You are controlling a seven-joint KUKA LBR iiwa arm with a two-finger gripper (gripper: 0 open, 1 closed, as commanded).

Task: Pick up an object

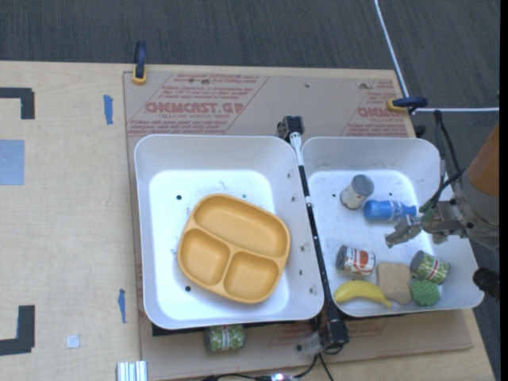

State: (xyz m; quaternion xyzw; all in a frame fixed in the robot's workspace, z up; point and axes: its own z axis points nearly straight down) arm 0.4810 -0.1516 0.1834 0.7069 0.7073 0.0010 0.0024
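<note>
Approach stage, by the look of it: pincer [403,232], its grip impossible to tell, hung low in the right bin [321,165], nothing visibly between its fingers. Blue bottle [387,209] lay just beside it, toward the bin's far wall; the next move called for a short, aligned descent.

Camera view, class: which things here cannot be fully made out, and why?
- Gripper: small and blurred over the right bin; its state unclear.
- Green can: partly hidden under the left bin.
- Red-labelled can: label too small to read.
</note>
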